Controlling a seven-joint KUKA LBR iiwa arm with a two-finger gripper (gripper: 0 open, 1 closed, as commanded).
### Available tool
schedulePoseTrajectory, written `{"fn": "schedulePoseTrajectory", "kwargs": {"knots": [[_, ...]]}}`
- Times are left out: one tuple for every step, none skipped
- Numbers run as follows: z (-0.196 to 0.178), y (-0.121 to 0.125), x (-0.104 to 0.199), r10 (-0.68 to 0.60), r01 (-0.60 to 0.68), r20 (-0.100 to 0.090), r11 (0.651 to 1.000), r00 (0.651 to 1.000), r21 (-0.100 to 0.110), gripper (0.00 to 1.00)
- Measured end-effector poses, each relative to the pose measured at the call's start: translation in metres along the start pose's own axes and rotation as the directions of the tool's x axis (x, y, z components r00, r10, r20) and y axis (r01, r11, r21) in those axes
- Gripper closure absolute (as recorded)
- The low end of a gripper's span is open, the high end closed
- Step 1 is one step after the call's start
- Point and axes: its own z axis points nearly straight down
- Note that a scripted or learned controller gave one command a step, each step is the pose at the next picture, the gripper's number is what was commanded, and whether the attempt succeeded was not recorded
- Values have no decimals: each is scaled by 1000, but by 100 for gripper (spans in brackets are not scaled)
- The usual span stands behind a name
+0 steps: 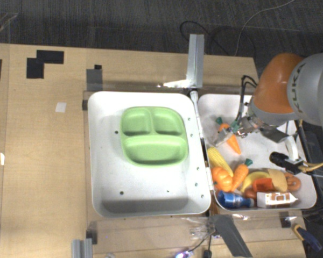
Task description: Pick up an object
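Right bin (311, 193), near edge to far: blue can (232, 200), white box (276, 199), orange pepper (222, 177), corn (216, 156), then a small carrot (234, 143) pinched in the claw (232, 135) mid-bin; left bin (105, 160) holds a green divided plate (152, 135).

Grey rounded arm (316, 87) w/ glossy orange band (275, 85) — thin black cable (243, 98) alongside, small metallic gripper (238, 128).

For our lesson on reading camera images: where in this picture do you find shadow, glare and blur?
Camera view: soft shadow lies along the near inner wall of the left bin, under the green tray; the white bin floors look bright and washed out; the hand and the small toy foods around the carrot look slightly blurred, their edges hard to separate.
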Motion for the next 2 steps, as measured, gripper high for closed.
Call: {"fn": "schedulePoseTrajectory", "kwargs": {"knots": [[-96,-17,51,-143,143,-5,990,990,7,0],[-1,-5,-15,-6,6,-2,1000,1000,4,0]]}}
